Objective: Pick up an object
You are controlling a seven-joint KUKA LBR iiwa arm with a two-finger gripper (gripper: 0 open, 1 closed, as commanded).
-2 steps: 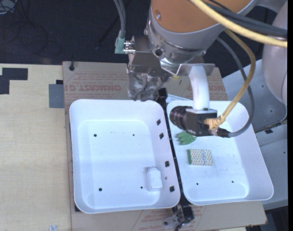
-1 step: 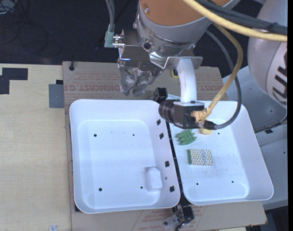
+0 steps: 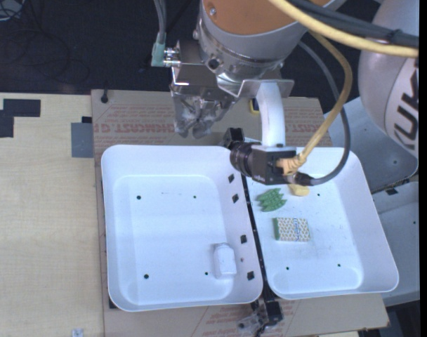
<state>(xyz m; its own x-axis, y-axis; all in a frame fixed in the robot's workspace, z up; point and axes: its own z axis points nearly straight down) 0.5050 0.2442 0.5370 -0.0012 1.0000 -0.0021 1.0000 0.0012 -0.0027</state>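
My gripper (image 3: pixel 194 121) hangs high over the far rim of the left bin (image 3: pixel 122 188), near its far right corner. A white rounded block (image 3: pixel 224 259) lies in the left bin at its near right. In the right bin (image 3: pixel 368 258), a small green leafy piece (image 3: pixel 271 200) lies near the divider. A flat rectangular pad (image 3: pixel 291 229) with a speckled pattern sits just in front of it. A small yellow bit (image 3: pixel 299 189) shows right of the green piece. The gripper is well away from all of them.
The two bins rest on a cardboard sheet (image 3: pixel 129 118) over a pale bench. The arm's large wrist (image 3: pixel 255 20) and a yellow cable (image 3: pixel 333 118) hang over the far part of the right bin.
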